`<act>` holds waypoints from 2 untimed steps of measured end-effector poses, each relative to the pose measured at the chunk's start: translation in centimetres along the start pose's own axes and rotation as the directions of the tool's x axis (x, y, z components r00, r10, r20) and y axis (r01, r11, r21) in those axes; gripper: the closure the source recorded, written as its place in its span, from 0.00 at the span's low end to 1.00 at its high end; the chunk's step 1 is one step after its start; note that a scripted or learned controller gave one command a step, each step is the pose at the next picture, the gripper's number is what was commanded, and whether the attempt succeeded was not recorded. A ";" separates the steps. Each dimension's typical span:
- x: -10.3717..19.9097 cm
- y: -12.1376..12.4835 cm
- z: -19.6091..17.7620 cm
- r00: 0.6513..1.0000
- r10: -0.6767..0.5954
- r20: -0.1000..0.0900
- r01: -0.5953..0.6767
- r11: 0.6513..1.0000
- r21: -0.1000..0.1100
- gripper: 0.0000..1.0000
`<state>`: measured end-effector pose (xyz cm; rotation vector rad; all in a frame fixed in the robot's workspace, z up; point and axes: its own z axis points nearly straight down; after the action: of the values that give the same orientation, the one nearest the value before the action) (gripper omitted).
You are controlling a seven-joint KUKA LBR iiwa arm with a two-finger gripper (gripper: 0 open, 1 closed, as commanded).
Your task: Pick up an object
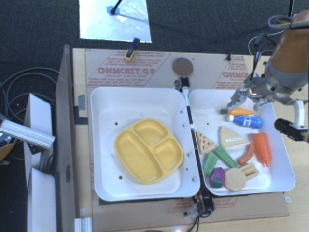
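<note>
Orange marks the nearest prize: a small carrot (241,112) lies in the right bin (285,178), with the gripper (250,98) hovering just above it and toward the bin's far edge. The fingers look splayed with nothing between them, so it reads as released — though the view is coarse.

Taking the carrot as landmark: a blue-and-white bottle (246,122) lies just on its near side, almost touching. Nearer again sits a pale cheese wedge (232,136); a larger carrot (261,148) and a sausage (246,153) lie nearer and to the right. A pizza slice (205,142), green pods (218,158), a purple piece (217,177) and a round cracker (235,179) lie well nearer, toward the front. The yellow tray (148,150) sits alone in the left bin (104,144), well apart.

To do the step well, I judge the jaws should straddle the small carrot across its narrow width — not along its length — and come straight down. The bottle crowds one side, so a finger landing between the two risks nudging both; centring carefully matters before closing and lifting.
</note>
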<state>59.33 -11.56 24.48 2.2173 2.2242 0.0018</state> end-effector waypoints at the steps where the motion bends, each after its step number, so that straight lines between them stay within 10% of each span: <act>1: -3.1 -2.2 16.7 1.000 0.005 0.000 -0.005 1.000 0.004 0.00; 2: -6.2 5.2 16.0 1.000 0.000 0.000 0.000 1.000 0.003 0.00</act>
<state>64.58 -17.72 8.51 2.2183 2.2260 -0.0009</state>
